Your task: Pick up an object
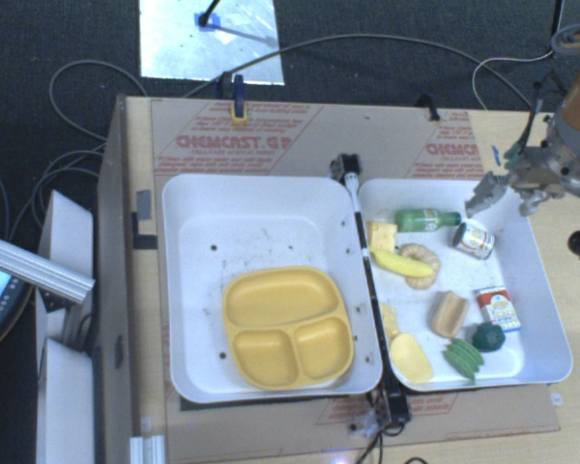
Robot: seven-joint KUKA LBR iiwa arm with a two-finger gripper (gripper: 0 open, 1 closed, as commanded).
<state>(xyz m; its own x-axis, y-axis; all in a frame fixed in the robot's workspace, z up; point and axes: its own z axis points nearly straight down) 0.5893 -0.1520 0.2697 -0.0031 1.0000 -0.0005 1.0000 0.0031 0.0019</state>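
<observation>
My gripper (507, 197) hangs over the far right corner of the right bin (546, 288), open, with nothing between its fingers. Just below it lies a small tin can (474, 240) on its side. A green bottle (425, 220) lies left of the can. Nearer the bin's left wall are a yellow block (382, 235), a banana (404, 264) and a tan ring (423, 255). Toward the front lie a bread piece (449, 314), a red carton (498, 309), a dark green broccoli (487, 337), a green pod (462, 358) and a pale yellow piece (411, 359).
The left bin (188, 249) holds a yellow divided plate (288, 327). A black rail (360, 249) runs between the two bins. Cables cross the floor behind the bench, and a grey device (19, 278) stands at the left.
</observation>
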